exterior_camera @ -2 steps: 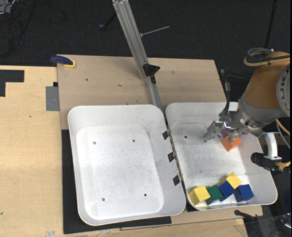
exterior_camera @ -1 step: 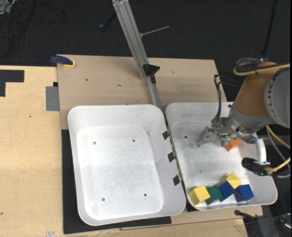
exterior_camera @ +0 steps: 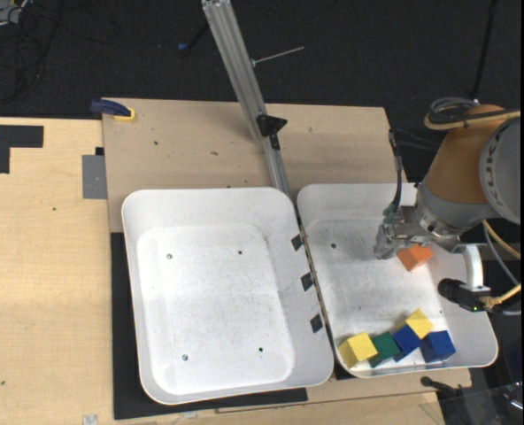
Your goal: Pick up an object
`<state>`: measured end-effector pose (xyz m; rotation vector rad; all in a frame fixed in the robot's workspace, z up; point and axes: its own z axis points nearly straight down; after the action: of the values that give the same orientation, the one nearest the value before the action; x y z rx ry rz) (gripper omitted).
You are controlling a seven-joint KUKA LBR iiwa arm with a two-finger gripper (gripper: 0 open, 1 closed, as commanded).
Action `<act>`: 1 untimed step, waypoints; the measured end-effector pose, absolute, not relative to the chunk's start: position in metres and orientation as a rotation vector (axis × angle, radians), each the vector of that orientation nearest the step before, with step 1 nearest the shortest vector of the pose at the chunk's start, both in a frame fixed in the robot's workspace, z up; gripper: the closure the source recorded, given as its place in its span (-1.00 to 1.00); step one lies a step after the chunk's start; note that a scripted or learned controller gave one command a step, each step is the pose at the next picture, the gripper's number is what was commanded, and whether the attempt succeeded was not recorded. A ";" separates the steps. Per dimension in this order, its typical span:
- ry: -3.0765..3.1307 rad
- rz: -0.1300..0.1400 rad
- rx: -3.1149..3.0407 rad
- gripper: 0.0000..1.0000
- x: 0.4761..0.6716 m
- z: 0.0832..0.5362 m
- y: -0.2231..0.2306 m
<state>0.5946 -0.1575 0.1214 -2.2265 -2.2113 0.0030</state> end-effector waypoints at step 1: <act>-2.224 -0.002 -2.222 1.00 0.602 0.166 -0.156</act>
<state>0.6015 -0.1561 0.1662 -2.2217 -2.2240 -0.0024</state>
